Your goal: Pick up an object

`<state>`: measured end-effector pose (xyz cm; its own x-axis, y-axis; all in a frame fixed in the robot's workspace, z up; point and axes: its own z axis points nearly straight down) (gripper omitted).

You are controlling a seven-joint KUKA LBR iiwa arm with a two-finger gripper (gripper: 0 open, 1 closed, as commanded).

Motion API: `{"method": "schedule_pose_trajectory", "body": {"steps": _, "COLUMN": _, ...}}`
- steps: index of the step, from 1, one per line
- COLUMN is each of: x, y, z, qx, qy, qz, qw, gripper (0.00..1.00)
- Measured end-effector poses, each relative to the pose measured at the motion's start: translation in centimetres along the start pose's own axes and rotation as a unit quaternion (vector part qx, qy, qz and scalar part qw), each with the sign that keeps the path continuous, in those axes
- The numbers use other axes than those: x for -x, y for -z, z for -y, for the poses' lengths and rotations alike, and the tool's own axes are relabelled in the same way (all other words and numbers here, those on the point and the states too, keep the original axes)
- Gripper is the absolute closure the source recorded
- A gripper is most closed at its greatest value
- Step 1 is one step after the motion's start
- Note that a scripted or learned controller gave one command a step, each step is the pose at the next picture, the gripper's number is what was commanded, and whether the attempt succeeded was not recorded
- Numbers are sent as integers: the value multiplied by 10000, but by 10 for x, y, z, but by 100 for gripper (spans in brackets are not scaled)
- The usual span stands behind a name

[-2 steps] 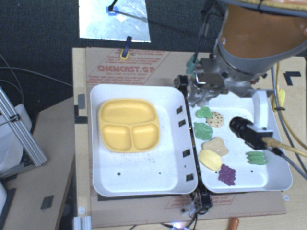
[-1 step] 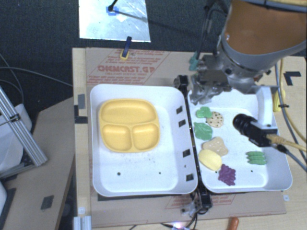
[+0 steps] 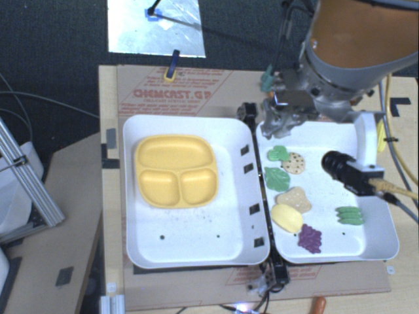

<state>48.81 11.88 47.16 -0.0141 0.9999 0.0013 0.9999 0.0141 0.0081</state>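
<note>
A yellow tray (image 3: 175, 170) sits in the left bin (image 3: 150, 250); play foods, among them a lemon (image 3: 287, 217), grapes (image 3: 309, 239) and beans (image 3: 349, 215), lie in the right bin (image 3: 380, 241), the gripper (image 3: 280, 124) poised over its far left corner, its grip hard to make out

Toys (image 3: 292, 198) crowd right bin (image 3: 383, 241); green beans (image 3: 349, 216) stand apart.

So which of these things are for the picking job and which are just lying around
For the job:
end effector
cookie
green leaf
lemon
grapes
green beans
right bin

Just lying about:
yellow divided plate
left bin
foil sheet
</note>
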Motion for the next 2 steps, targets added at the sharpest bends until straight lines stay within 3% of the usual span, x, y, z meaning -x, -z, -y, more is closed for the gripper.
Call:
{"method": "schedule_pose_trajectory", "body": {"steps": 1, "x": 12, "y": -33, "z": -6, "qx": -40, "qy": -80, "qz": 11, "qw": 10000, "gripper": 100}}
{"method": "schedule_pose_trajectory", "body": {"steps": 2, "x": 20, "y": -7, "z": 2, "qx": -16, "qy": -68, "qz": 0, "qw": 10000, "gripper": 100}}
